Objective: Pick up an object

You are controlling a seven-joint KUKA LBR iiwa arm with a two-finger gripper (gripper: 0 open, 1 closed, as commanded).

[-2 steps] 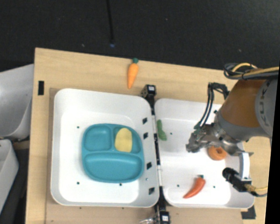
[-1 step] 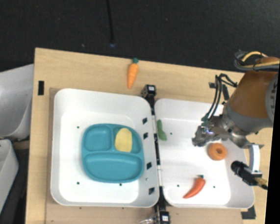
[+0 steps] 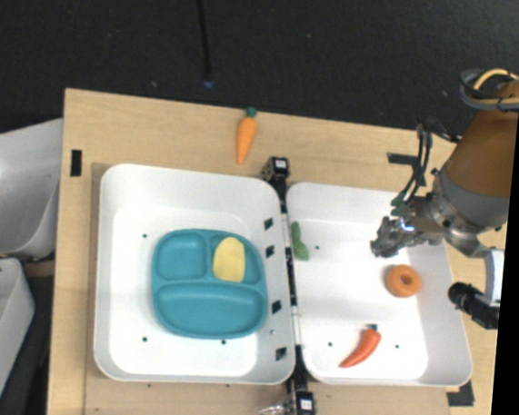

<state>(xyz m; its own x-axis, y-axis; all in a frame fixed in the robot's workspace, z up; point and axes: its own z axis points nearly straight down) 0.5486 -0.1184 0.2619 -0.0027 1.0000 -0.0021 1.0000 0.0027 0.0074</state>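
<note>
Orange ring [image 3: 403, 282] just below-right of pincer [image 3: 385, 244]; pincer's opening indiscernible.

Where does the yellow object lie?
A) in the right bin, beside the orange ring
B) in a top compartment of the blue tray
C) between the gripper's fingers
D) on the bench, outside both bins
B: the yellow object rests in the upper right compartment of the blue tray, inside the left bin.
</note>
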